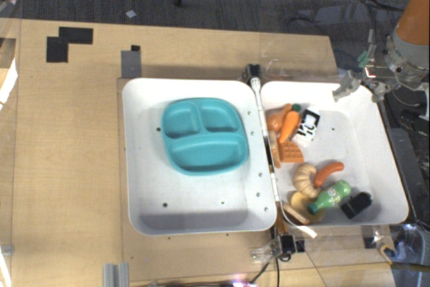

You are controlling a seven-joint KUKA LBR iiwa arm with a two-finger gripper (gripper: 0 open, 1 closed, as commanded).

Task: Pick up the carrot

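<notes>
Whether the jaws stood wide or narrow I could not tell; the gripper (351,85) hung at the far right corner of the right bin (383,165), apart from everything in it. I saw the carrot (289,124) near that bin's left wall, lying over a waffle (290,152) beside a black-and-white card (308,124). Bare floor lay along the right wall. A teal plate (203,134) sat in the left bin (144,165)
</notes>
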